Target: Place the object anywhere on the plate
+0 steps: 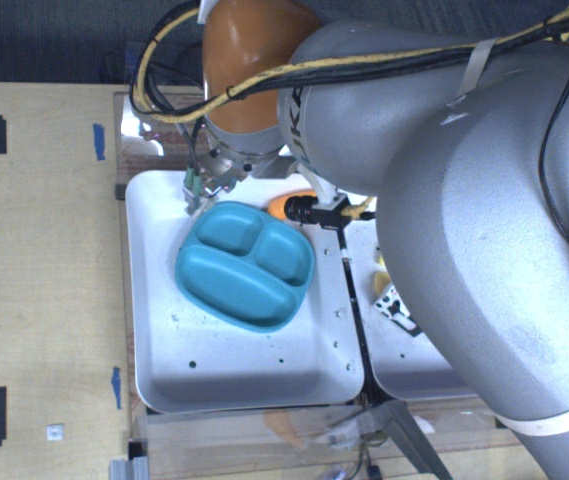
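Note:
A blue plate [247,265] with three compartments lies in the left white bin [164,348]. My gripper [200,185] hangs at the bin's far left corner, just above the plate's far left rim, below the orange band [254,43] of the arm. An orange object [286,205] shows partly at the plate's far right edge, half hidden by the arm.
The grey arm [464,188] covers most of the right bin [414,368]. A small black and white item [395,308] and a yellow bit [379,283] lie in the right bin near the divider. Yellow cables [154,63] loop behind the wrist.

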